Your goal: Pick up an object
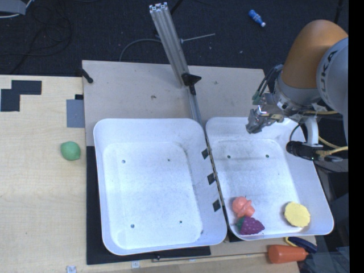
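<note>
While the hand (257,122), grip state unclear, hangs over the right bin's (267,152) far rim, toys crowd its near edge.

This is a robotics lab, no question: a grey industrial arm (318,61) with an orange band leans in over a pale wooden surface (34,175) carrying two shallow white bins (148,186) clipped side by side. Loose black cables (51,16) trail across dark carpet behind, and an aluminium strut (170,44) rises at a slant from the bench. Toy fruit (245,215) sits in the right bin, a green ball (70,151) out on the wood, all test props rather than household goods.
</note>
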Robot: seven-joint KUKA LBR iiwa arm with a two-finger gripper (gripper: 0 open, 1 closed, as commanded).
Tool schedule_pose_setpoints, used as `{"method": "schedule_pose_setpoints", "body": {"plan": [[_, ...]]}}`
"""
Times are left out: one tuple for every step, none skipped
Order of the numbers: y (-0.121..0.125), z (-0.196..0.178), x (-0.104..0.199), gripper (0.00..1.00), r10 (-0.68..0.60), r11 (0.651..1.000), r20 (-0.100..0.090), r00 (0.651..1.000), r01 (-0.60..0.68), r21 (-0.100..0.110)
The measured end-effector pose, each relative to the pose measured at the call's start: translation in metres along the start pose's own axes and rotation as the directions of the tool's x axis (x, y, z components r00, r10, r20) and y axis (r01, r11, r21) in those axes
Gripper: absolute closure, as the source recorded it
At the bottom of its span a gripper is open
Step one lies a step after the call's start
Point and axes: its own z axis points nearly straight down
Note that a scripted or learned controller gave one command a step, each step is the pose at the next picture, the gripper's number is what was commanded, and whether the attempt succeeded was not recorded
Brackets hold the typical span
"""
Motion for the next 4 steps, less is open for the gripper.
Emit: {"method": "schedule_pose_setpoints", "body": {"plan": [[0.001,-0.041,-0.001,1.00,0.000,1.000,0.000,1.000,0.000,0.001],[-0.012,-0.048,0.050,1.00,-0.004,1.000,-0.002,1.000,0.004,0.004],[-0.021,-0.052,0.101,1.00,-0.004,1.000,-0.002,1.000,0.004,0.005],[-0.036,-0.052,0.151,1.00,-0.004,1.000,-0.002,1.000,0.004,0.006]]}}
